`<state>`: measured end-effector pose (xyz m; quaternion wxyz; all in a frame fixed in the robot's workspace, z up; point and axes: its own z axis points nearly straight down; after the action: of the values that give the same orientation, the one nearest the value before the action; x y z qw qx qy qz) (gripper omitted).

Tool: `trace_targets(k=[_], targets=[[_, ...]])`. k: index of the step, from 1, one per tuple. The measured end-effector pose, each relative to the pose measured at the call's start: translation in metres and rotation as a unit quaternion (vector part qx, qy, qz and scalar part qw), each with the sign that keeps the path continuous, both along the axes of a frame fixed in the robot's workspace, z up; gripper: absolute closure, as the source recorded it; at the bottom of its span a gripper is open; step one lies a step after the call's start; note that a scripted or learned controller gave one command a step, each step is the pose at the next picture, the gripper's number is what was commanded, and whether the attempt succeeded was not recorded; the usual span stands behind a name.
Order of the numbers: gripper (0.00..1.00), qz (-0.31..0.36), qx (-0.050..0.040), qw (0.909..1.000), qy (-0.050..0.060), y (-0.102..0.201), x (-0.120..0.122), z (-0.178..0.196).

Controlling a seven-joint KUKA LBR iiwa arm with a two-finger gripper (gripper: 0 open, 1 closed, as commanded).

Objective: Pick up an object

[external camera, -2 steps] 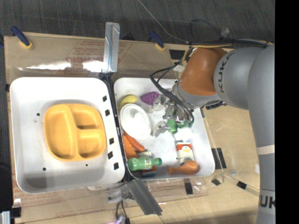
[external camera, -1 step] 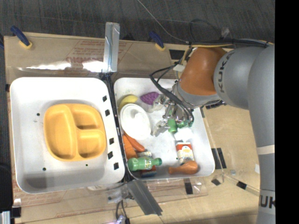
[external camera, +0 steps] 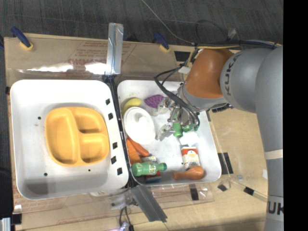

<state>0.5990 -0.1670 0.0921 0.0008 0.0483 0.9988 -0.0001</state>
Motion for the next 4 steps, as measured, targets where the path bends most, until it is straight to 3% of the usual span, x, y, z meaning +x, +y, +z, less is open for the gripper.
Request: trace_targets(k=[1, 2, 3, 4], targets=[[0.00, 0.065, 0.0004, 0.9979, 0.000, -0.042, -0.039, 0.001], [1.00, 0.068, -0.0002, 0.9977, -0.002, -0.041, -0.037, 0.012], [0.00, 0.069, -0.0001, 0.9976, -0.002, -0.041, -0.037, 0.012], [1.00, 0.071, -0.0009, 0.9975, -0.004, -0.040, -0.035, 0.023]])
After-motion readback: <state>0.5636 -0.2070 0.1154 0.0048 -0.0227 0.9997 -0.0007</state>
